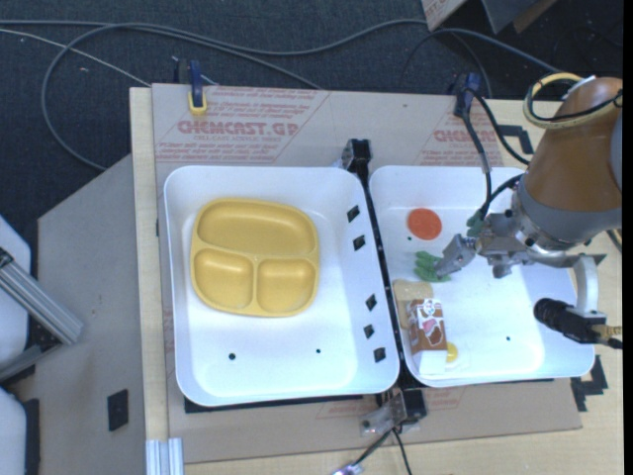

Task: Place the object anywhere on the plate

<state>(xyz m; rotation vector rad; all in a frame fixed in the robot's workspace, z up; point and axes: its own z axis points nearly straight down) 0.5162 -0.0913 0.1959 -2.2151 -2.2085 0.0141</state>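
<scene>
Three things lie in our right bin [554,359]: an orange disc [425,224], a green piece [428,264] and a brown packet [427,325]. Our gripper [457,256] hangs just beside the green piece, apparently the object, though we cannot tell whether it grips it. The yellow plate [255,256] sits in the left bin [198,354]. We should confirm a firm hold before crossing the divider.

Grey arm [569,201] with a broad orange band above the wrist, yellow cable looped on top
</scene>
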